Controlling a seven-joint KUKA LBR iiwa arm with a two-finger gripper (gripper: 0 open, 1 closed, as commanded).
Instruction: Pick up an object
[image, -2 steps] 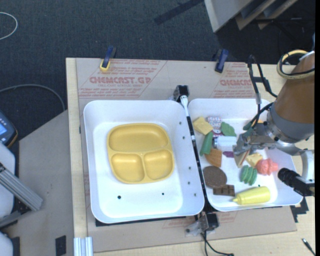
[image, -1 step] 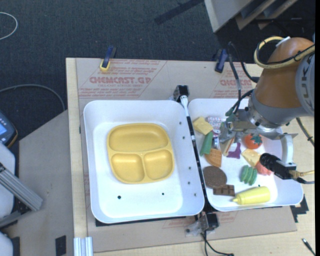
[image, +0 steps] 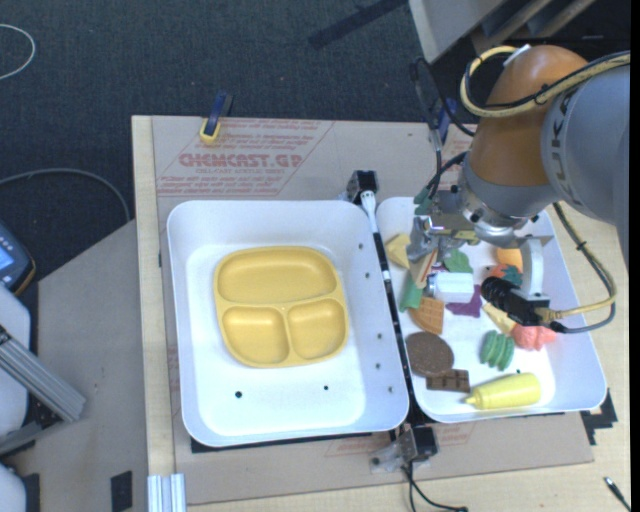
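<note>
Pincer (image: 428, 243), grip impossible to tell, hangs over crowded toys in the right bin (image: 590, 375)

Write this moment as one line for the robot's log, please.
arm: over right bin | end effector: low among toy food, near its left wall | yellow divided plate: left bin | pick: not confirmed

The arm (image: 560, 110) runs off the right and top edges, and its wrist covers the far part of the right bin (image: 590, 375) and the toys beneath. The claw (image: 428, 240) is small and cluttered, its grip unclear. A grey rail (image: 40, 385) is cut by the left edge.
</note>
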